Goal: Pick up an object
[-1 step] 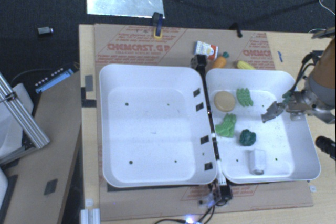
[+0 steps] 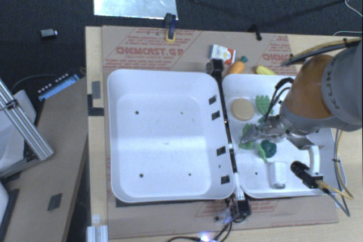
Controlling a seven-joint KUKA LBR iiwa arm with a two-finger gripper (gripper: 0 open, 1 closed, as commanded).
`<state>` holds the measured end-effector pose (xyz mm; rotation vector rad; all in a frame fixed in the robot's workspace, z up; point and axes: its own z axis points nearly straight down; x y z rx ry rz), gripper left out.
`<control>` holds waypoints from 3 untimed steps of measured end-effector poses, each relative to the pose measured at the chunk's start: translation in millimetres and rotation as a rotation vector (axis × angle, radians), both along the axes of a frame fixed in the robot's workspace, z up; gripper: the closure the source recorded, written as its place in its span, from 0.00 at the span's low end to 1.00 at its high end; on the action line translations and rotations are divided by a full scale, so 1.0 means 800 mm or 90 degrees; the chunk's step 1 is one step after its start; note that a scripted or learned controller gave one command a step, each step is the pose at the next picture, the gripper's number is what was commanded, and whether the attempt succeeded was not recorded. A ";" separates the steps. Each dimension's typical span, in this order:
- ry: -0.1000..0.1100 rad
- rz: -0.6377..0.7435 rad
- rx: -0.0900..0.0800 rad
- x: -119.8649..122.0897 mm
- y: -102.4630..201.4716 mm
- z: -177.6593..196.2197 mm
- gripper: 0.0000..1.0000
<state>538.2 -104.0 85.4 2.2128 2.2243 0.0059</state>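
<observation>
I am reaching to grasp: my gripper (image 2: 251, 134), whose opening I cannot tell, sits low over a green toy (image 2: 248, 138) just beneath it, so next comes closing and lifting.

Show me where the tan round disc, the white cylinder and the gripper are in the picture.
tan round disc (image 2: 242, 109): camera view, middle of its flat top.
white cylinder (image 2: 277, 173): camera view, middle of its side.
gripper (image 2: 248, 136): camera view, at its tip, over the green things.
</observation>
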 end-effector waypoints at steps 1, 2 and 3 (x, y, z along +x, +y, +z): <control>-0.004 -0.004 -0.001 -0.044 0.026 0.003 0.00; -0.006 -0.002 0.000 -0.041 0.027 0.018 1.00; 0.000 -0.001 -0.001 0.028 -0.007 -0.001 1.00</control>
